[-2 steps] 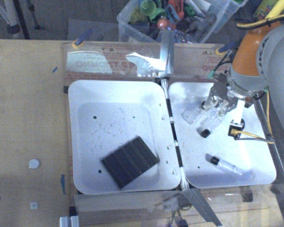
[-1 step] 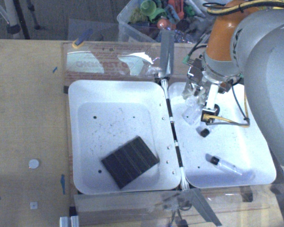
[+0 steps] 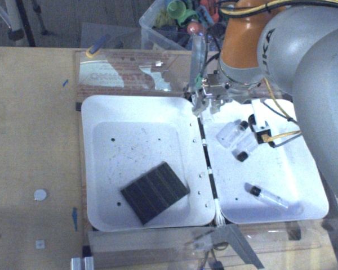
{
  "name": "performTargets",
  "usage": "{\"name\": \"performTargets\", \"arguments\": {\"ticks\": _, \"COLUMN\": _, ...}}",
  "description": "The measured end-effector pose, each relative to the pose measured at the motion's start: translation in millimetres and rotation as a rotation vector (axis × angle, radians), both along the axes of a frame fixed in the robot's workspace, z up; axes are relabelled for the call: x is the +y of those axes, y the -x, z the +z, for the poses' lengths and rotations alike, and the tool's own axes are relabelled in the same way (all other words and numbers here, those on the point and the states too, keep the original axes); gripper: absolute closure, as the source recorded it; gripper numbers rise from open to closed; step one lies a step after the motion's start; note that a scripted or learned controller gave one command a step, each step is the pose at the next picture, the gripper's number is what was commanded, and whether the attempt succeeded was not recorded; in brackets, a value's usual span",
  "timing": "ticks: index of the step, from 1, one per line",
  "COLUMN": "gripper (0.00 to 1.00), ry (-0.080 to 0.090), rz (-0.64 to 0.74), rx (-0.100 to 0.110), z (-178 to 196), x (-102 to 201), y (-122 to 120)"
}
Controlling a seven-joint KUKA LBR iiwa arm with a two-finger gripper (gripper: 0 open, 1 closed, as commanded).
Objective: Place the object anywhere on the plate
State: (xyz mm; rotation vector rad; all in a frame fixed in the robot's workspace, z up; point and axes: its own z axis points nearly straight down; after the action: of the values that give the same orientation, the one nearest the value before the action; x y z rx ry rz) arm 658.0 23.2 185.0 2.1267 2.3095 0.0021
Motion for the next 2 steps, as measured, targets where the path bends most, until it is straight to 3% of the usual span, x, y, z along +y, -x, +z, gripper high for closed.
{"name": "performTargets", "arguments": {"ticks": 1, "gripper": 1.0, "ry": -0.001, "rz": -0.096, "rx": 0.006, "z": 0, "x": 97, "y": 55}}
{"name": "performTargets", "arguments": {"ticks": 2, "gripper": 1.0, "ry": 0.0, "rz": 0.207, "rx": -0.001, "z": 86, "x": 148, "y": 57}}
